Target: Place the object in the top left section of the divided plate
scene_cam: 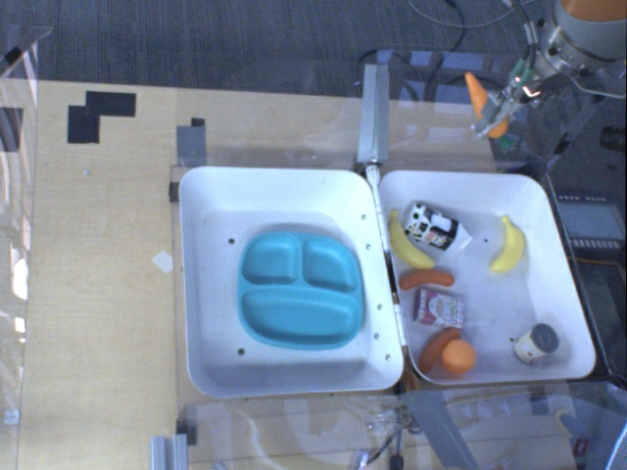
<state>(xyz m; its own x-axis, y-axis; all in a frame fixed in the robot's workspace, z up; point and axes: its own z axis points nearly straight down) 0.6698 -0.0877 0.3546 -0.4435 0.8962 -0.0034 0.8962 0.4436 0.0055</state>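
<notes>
Gripper (505, 101) hangs high at the upper right, above and beyond the far rim of the right bin (566, 253). A carrot (477, 94), orange with a green end, shows pinched between its fingers, tilted.

Risks: the grip looks to be near one end of the carrot, so it may swing or slip out during the long traverse to the left bin (206, 262). The plate (300, 290) lies well apart, across the divider. Its top left section (272, 259) is small and borders the top right one; a tilted release may leave the carrot straddling the ridge or rolling into the neighbouring section.

Position: carrot sits in the gripper, at its fingertips, well clear of both bins.
</notes>
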